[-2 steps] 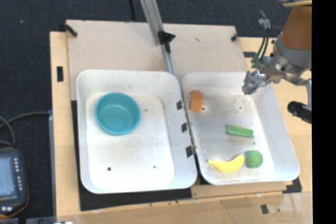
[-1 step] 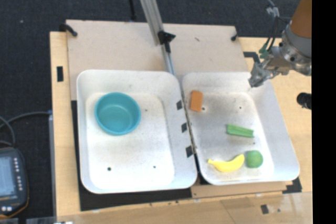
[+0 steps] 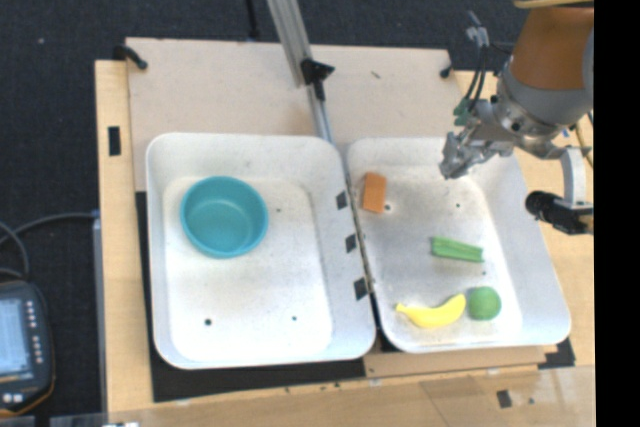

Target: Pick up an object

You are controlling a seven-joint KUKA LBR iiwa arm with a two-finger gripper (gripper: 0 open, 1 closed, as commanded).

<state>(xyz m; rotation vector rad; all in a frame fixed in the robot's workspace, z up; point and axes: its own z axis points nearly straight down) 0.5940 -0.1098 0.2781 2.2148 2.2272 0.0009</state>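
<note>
Two white bins are sitting side by side on the table. Jaws are hovering over the right bin, above the green block; I cannot tell their opening. Picking is not begun: next, descending onto one object.

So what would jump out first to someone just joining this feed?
The teal bowl, alone in the left bin. Next, the colours in the right bin: an orange block by the divider, a green stick mid-bin, a yellow banana touching a green ball. The claw hangs over its far end.
</note>
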